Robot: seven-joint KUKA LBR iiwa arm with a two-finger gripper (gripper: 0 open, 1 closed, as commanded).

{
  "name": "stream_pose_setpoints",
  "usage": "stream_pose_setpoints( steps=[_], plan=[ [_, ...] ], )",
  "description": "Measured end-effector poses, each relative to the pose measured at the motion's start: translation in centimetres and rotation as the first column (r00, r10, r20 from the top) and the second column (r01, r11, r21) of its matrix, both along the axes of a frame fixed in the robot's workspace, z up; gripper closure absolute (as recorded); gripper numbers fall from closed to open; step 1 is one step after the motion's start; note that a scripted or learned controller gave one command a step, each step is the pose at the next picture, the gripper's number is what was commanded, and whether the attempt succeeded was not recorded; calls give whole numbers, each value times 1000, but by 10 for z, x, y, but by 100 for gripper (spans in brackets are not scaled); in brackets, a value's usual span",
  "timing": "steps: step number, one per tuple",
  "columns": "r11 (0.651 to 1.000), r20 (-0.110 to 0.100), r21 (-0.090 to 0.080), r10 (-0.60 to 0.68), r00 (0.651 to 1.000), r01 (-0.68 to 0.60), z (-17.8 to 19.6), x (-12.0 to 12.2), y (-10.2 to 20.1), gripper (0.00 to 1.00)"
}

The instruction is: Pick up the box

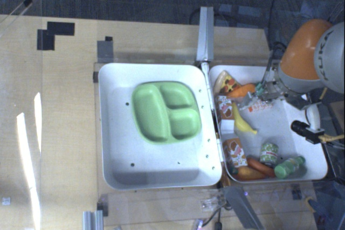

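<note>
The big grey arm with its orange band (303, 54) is up high, closest to the camera, and it reaches in over the back of the right bin (315, 140). Its gripper (266, 90) points down by the bin's back wall, and I cannot tell if it is open or closed. The box (235, 151) lies flat near the front left of the right bin, well apart from the gripper, with a red and brown picture on top. Just in front of the box is a long orange toy (253, 171). Beside that lie a green bottle (289, 166) on its side and a small can (268, 152). Behind the box is a yellow banana (243, 122). Farther back, near the gripper, are a carrot (242, 90) and a pizza slice toy (226, 83). The left bin (116, 132) holds a green plate (166, 111) with three sections.
</note>
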State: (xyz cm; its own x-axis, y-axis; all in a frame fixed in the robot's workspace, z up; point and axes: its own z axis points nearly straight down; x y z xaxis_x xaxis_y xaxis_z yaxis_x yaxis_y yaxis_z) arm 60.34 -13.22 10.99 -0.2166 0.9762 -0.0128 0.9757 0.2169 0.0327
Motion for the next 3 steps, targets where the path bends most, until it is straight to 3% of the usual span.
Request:
stream_pose_setpoints(
  steps=[1, 2, 3],
  plan=[
    [1000, -26, 4, -29, 999, 29, -22, 31, -50, 0],
    [1000, -17, 3, -23, 1000, 23, -8, 34, -48, 100],
    [1000, -26, 5, -23, 999, 24, 108, 67, 22, 100]
  ],
)
